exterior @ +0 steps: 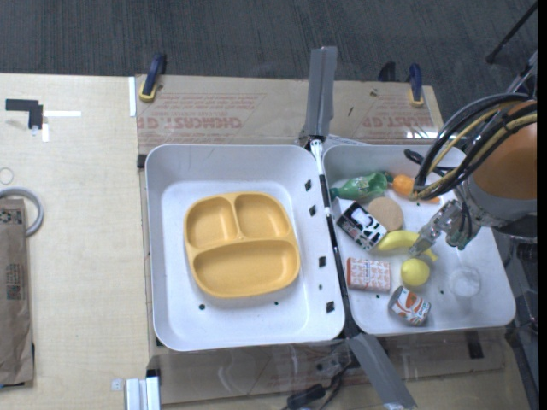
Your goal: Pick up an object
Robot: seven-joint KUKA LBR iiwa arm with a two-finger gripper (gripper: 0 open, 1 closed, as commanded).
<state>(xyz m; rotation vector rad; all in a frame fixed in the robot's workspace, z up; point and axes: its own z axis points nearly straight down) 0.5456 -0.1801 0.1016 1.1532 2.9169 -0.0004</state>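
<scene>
Nearest the camera in the right white bin (pixel 487 310), a crumpled red-and-silver can (pixel 409 306) is lying beside a red patterned carton (pixel 368 274). Behind them, a round yellow lemon (pixel 415 272) is sitting just below the two-finger gripper (pixel 425 244), which is touching a yellow banana (pixel 397 242); its grip cannot be judged. Left, a yellow divided plate (pixel 242 244) is resting in the other bin (pixel 167 254).

a pale wooden bench (pixel 68 229) fills the frame's middle and left, bearing two shallow white plastic bins (pixel 171 314) side by side at centre and a brown paper bag (pixel 13 289) at the left edge.
</scene>
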